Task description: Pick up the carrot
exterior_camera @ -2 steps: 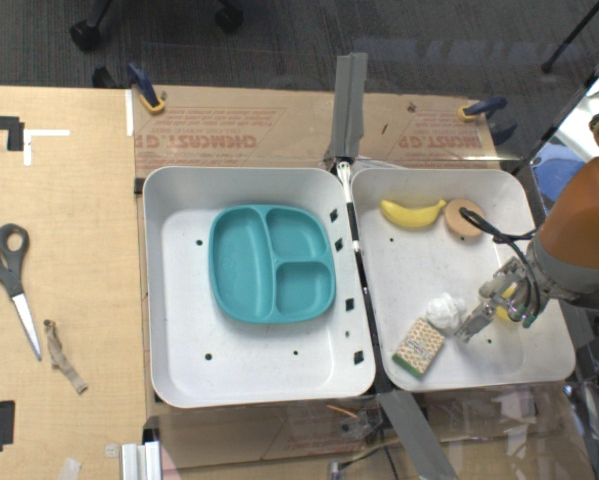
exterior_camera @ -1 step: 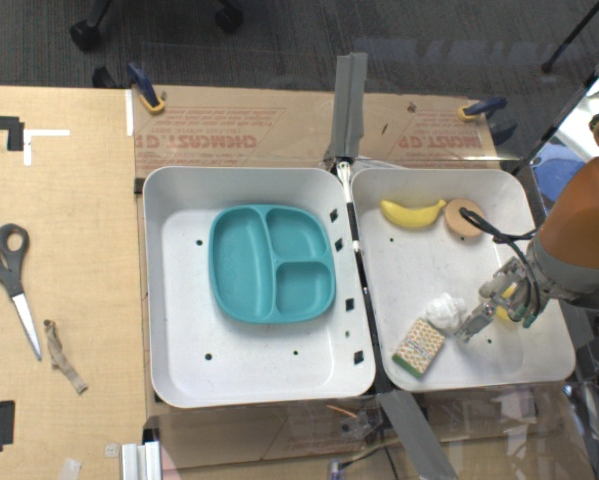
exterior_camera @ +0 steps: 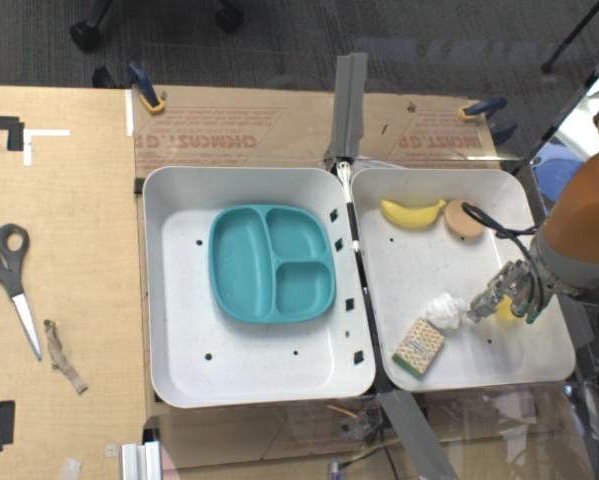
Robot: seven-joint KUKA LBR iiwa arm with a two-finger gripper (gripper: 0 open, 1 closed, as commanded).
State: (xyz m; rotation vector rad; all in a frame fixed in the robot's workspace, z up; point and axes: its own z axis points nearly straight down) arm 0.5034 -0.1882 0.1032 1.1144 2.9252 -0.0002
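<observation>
the gripper [exterior_camera: 495, 302] is low in the right bin [exterior_camera: 449, 180], near its right wall, just beside a crumpled white wad [exterior_camera: 444, 311]; a small yellow-orange piece with a bit of green [exterior_camera: 507, 311] shows right under the gripper's tip, and i judge that to be the carrot, though most of it is hidden; whether the jaws are apart, together or clamped on it i cannot tell; the step in hand looks like the grasp itself, down at the carrot; the next move calls for a firm close on the carrot alone, clear of the wad, then a straight lift; a banana [exterior_camera: 412, 212], a tan disc [exterior_camera: 465, 220] and a small packet [exterior_camera: 420, 347] lie apart from it; the left bin [exterior_camera: 169, 268] holds a teal plate [exterior_camera: 273, 263].
</observation>
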